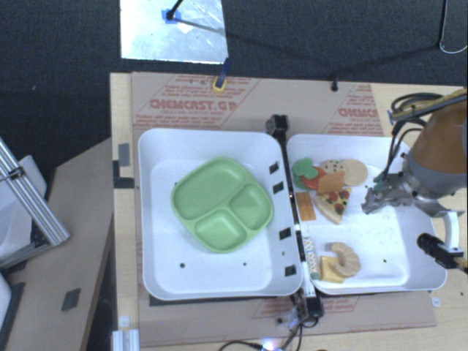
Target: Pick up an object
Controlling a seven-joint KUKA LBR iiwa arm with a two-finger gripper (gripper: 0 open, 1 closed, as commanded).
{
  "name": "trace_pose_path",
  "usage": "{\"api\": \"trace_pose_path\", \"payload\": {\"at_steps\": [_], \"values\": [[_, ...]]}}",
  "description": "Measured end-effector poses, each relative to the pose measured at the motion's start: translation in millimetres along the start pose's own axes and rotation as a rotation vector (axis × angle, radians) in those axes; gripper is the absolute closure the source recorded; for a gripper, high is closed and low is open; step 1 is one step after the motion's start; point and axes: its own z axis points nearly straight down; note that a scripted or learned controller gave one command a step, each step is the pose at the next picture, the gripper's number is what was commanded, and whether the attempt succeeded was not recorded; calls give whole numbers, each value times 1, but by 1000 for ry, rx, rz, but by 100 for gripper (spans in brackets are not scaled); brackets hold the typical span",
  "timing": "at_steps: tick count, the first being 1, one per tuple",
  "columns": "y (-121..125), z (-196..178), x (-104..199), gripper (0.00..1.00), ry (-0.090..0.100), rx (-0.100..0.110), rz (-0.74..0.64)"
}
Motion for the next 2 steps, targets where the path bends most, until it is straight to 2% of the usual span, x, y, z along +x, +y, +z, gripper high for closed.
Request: {"api": "trace_pose_path", "payload": {"at_steps": [2], "values": [[9, -85, -2, 100, 0, 1, -1]]}}
